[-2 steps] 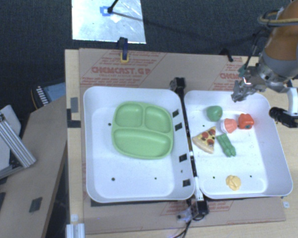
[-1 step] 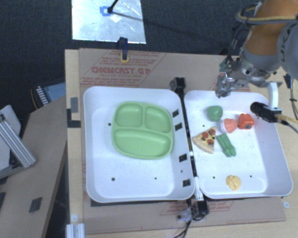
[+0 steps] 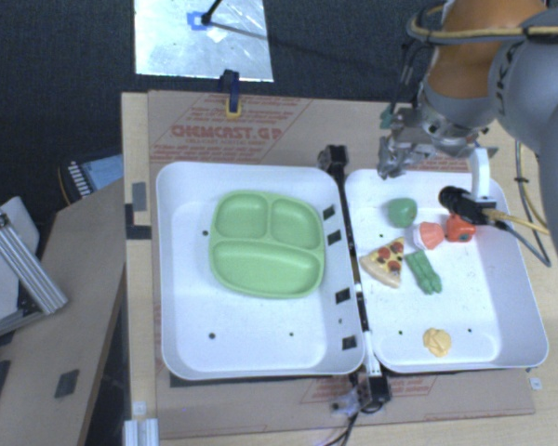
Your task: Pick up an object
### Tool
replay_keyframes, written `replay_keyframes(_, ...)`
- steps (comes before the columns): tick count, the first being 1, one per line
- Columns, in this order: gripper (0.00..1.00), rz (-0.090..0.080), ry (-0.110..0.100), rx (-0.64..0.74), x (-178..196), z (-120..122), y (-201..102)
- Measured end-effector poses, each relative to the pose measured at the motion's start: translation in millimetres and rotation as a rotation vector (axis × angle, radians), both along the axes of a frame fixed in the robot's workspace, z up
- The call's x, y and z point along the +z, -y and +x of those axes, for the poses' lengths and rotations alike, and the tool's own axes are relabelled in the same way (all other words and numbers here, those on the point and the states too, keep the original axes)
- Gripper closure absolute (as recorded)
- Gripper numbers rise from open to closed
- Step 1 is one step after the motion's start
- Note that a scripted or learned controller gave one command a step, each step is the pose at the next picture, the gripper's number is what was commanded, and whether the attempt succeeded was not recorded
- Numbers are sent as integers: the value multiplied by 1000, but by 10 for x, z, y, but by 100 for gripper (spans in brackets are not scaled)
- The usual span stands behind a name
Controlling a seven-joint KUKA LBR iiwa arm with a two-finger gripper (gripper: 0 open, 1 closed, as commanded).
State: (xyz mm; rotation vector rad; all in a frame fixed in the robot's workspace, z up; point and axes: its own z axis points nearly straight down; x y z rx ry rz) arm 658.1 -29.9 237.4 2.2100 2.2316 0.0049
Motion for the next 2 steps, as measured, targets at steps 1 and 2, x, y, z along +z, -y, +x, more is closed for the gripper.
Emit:
replay_keyframes(1,100,1,-1,0,-120,-2,-579)
replay_keyframes(2,100,0,-1,0,-64,-31,-1035)
